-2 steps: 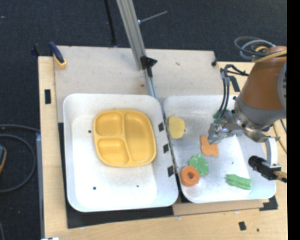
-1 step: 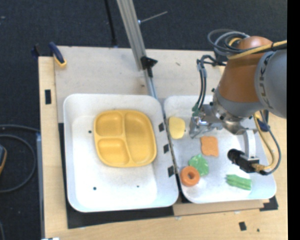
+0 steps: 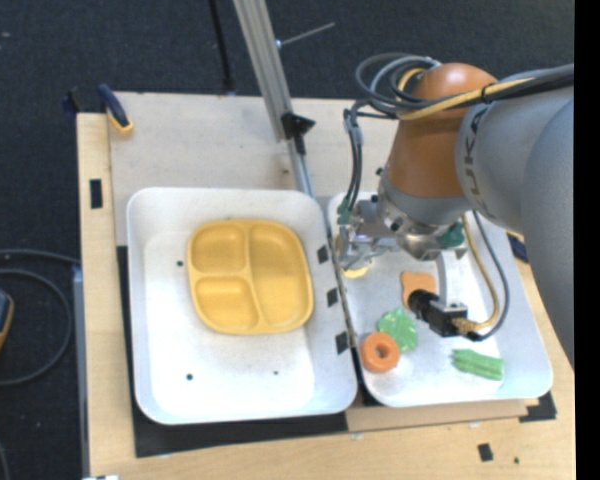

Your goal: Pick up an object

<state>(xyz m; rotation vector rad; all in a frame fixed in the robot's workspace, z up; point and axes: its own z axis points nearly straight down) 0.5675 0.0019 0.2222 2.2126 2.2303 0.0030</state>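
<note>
My gripper (image 3: 356, 244) hangs low over the upper left corner of the right bin (image 3: 520, 368), under the orange wrist band. A small pale yellow object (image 3: 356, 267) lies right beneath it, partly hidden by the gripper. Below and to the right lie an orange block (image 3: 417, 285), a green leafy piece (image 3: 398, 329), an orange ring (image 3: 380, 353) and a green oblong piece (image 3: 478, 365). The arm covers the upper right part of this bin.
The left bin (image 3: 160, 368) holds a yellow divided plate (image 3: 250, 274). A metal post (image 3: 270, 78) rises slanting from the bench behind the bins. Black cables (image 3: 450, 318) loop from the wrist over the right bin.
</note>
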